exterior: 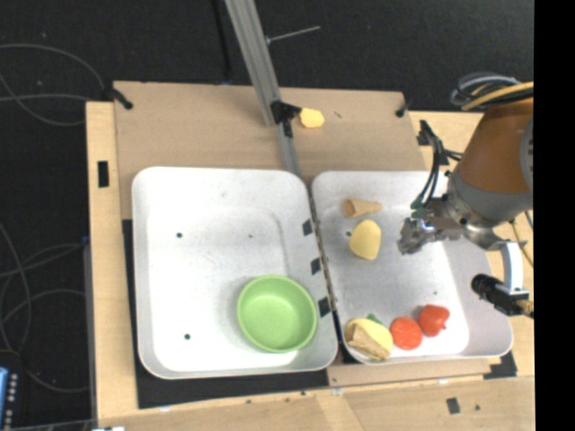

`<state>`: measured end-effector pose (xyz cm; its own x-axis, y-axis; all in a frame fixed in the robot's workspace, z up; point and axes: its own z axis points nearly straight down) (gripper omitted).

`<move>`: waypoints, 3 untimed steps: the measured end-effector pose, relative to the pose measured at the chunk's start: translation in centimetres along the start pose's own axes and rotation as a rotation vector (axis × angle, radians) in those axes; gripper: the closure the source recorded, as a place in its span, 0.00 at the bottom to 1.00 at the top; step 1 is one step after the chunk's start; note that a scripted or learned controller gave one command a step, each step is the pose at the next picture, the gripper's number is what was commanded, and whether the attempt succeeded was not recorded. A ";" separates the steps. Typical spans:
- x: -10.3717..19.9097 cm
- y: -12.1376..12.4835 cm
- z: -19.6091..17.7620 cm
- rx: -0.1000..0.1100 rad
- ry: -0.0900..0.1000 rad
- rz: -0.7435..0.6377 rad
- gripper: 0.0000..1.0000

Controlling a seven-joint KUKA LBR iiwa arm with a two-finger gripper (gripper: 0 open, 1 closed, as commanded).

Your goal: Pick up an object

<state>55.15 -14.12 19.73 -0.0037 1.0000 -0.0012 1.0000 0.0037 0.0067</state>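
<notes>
On the counter sat two white bins side by side. The left bin held a green bowl near its front right corner. A small yellow piece lay on the bare counter behind the bins, beside a slanting metal post.

In the right bin, a tan cone-shaped piece lay near the back left corner, with a yellow lemon-like fruit just in front of it. Along the front edge lay a pale yellow wedge in the left corner, then an orange-red ball touching or just beside it, and a red fruit next to that.

The gripper hung over the middle of the right bin, toward its right side. Whether it was released or clenched could not be told, and nothing showed in its grasp. The yellow fruit lay near it, toward the bin's left edge, apart from it; the red fruit and orange-red ball lay toward the front edge.
</notes>
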 end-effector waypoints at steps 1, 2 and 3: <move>-0.1 0.2 -3.3 0.001 0.000 -0.001 1.00; 4.7 1.1 -4.1 0.004 0.003 -0.004 1.00; 10.5 1.3 -5.1 0.003 0.003 -0.006 1.00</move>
<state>56.34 -3.64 24.86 -0.0093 1.0000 0.0016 0.9999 0.0093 0.0037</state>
